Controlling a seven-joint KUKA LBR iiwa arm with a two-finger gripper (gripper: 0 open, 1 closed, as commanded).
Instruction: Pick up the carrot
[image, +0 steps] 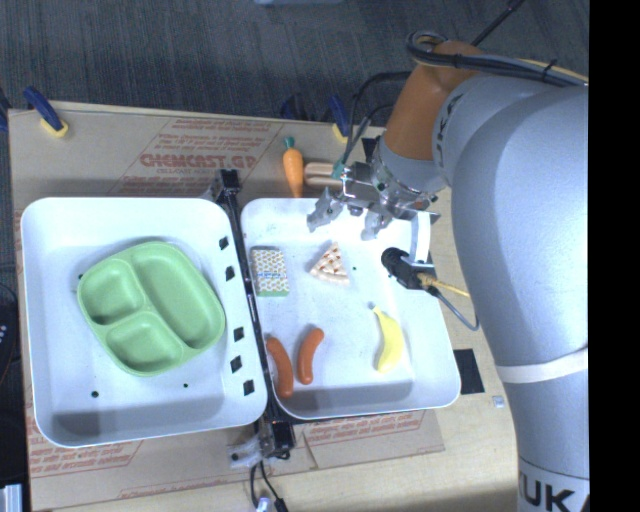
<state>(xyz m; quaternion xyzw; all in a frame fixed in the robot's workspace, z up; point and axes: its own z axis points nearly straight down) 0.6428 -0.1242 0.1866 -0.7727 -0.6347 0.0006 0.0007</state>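
**Gripper hovering short of the carrot, nothing in hand**

The gripper (350, 213) is sitting over the far rim of the right bin (430, 390), fingers spread apart and holding nothing. The carrot (292, 170) is lying outside the bin on the cardboard sheet (190, 150), just beyond the far rim, green top pointing away, next to a tan cylindrical piece (318, 176).

Judgement: the arm is needing to go up and left, clear the bin lip, then line the fingers across the carrot's narrow width and descend straight. The tan piece beside it is risking a double grab.

Readable text: red print on the cardboard is reading roughly "CHEMCAST GP"; white letters "UK" are showing on the arm base (550, 490).
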